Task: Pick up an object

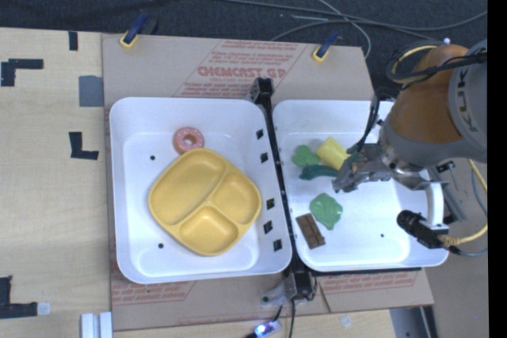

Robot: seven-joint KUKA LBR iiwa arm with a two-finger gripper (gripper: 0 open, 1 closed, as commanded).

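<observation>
Camera view is being filled by the bench (47,194), on which two shallow white bins are being carried side by side on a cardboard sheet (238,67). The left bin (127,194) is being occupied by a yellow divided tray (205,202), lying near its middle, and by a small pink doughnut (188,140), resting just beside the tray's far edge. The right bin (380,245) is being occupied by several small objects: a yellow block (332,150) and a green piece (305,156) near the far left part of the bin, a dark teal piece (319,170) just in front of them, a light green lump (325,210) nearer the middle, and a brown bar (310,230) toward the near left corner. The grey arm with its orange band (424,103) is being extended over the right bin from the right side. The end effector (348,176) is being held low, just beside the teal piece and the yellow block; whether it is spread or pressed together cannot be told, and nothing is being seen gripped by it.
</observation>
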